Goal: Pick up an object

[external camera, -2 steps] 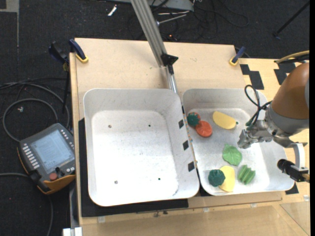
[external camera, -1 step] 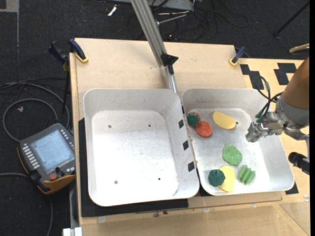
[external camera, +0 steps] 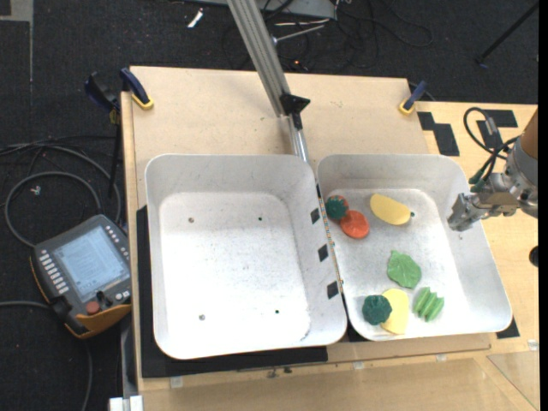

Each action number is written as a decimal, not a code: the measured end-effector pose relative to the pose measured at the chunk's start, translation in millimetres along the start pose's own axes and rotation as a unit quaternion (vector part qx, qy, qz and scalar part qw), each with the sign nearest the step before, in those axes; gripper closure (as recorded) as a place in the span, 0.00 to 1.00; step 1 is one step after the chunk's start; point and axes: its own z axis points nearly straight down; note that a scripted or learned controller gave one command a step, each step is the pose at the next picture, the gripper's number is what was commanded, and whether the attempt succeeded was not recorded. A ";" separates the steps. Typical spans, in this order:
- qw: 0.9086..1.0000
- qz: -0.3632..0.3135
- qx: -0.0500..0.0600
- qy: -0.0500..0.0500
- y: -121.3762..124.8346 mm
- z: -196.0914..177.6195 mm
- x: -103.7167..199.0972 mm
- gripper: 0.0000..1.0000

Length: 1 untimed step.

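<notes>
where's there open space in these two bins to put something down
The left bin offers its whole floor. In the right bin, bare patches lie along the far wall behind the yellow piece and beside the gripper at the right wall. It's crowded from the red piece down to the green ones near the front corner.

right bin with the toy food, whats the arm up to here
A grey robot arm reaches in from the right, its tool over the right rim of the right bin, with nothing visibly in it. All the toy food lies in that bin: a yellow lemon-like piece, a red and green piece, a green leaf, a dark green broccoli-like piece and a ridged green piece. No pick yet.
</notes>
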 end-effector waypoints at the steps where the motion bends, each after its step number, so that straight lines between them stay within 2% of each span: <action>1: 1.000 0.000 0.002 0.001 0.9 -6.9 -0.1 1.00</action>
